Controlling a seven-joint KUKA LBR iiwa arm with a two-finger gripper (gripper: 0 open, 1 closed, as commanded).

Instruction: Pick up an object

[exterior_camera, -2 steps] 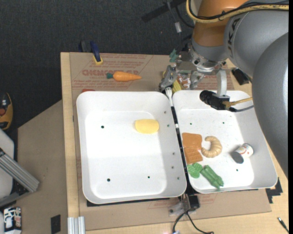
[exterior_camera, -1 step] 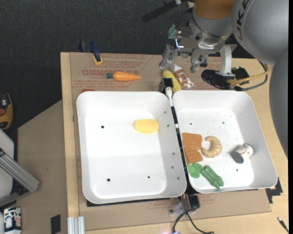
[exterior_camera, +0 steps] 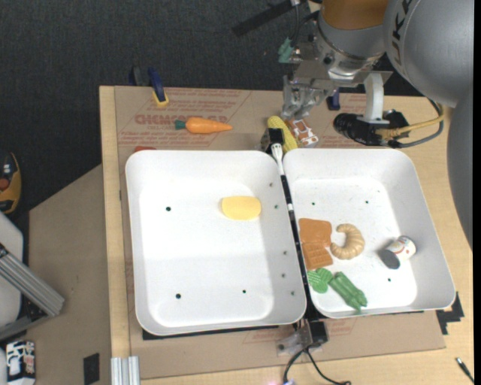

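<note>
White bins, two side by side on a cardboard sheet (exterior_camera: 116, 128). Gripper (exterior_camera: 302, 101) hangs at 12 o'clock of the view, past the far rims and roughly over the top end of the seam between the bins, not over either bin floor. Gripper state: can't tell from this angle, open or clenched, and nothing is visibly held in it. Orange band (exterior_camera: 353, 11) of the arm sits right above it at the frame's top edge. Left bin (exterior_camera: 195, 289): one yellow oval piece (exterior_camera: 240, 207), a bit toward 12 o'clock from bin centre, clear of all walls. Right bin (exterior_camera: 361, 188) carries the rest of the candidates, all in its near half. An orange-brown toast slice (exterior_camera: 314, 239) lies flat at 9 o'clock against the seam wall. A croissant (exterior_camera: 347, 242) is just beside it on the 3 o'clock side, touching or nearly so. A small white-and-grey item with a red spot (exterior_camera: 397, 252) sits at 3 o'clock, near the right wall; too small to identify. A green toy vegetable (exterior_camera: 338, 287) lies at 6 o'clock, angled, close to the near rim. Off the bins on the cardboard: a toy carrot (exterior_camera: 204, 126) at 12 o'clock of the left bin, tip pointing toward 3 o'clock. A yellow corn-like piece (exterior_camera: 276, 128) and a small red-and-white box (exterior_camera: 304, 135) lie just below the gripper by the seam's far end. A blue-and-yellow clamp (exterior_camera: 156, 86) is at the cardboard's far left corner.
</note>
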